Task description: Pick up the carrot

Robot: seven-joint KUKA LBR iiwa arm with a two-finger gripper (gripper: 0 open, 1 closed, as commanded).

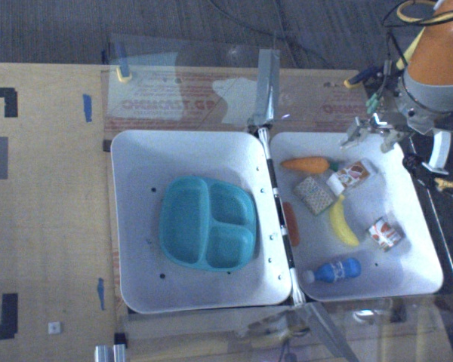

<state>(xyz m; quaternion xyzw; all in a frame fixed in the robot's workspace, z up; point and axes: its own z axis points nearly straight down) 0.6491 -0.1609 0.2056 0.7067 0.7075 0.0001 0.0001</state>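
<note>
I saw the gripper (371, 133) spread open and empty near the carrot (305, 164); I judged it needed lowering astride its middle.

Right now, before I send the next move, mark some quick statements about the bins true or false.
1. The carrot lies in the right bin. True.
2. The blue sectioned plate shares that bin. False: it sits in the left bin.
3. The gripper holds the carrot. False: it hangs near the right bin's far edge, apart from the carrot.
4. The banana lies nearer the camera than the carrot. True.
5. The blue bottle stands upright. False: it lies on its side.
</note>
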